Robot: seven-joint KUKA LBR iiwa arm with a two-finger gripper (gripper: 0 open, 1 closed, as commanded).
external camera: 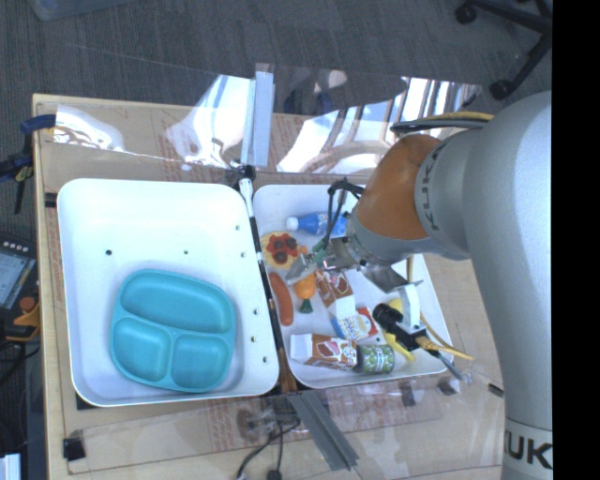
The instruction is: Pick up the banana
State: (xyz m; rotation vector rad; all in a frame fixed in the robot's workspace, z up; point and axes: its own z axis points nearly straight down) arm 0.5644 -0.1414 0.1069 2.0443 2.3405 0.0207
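Hovering over the right bin (pixel 281 211), the hand (pixel 328 255), open or closed impossible to tell, banana's whereabouts unclear.

Grey carpet (pixel 122 42) — chair base (pixel 502 14) top right.

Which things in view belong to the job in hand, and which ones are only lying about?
Job in hand:
- gripper, down among the things
- right bin, where it works

Lying about:
- blue tray in the left bin
- toy pizza
- red sausage
- carrot
- green can
- blue bottle
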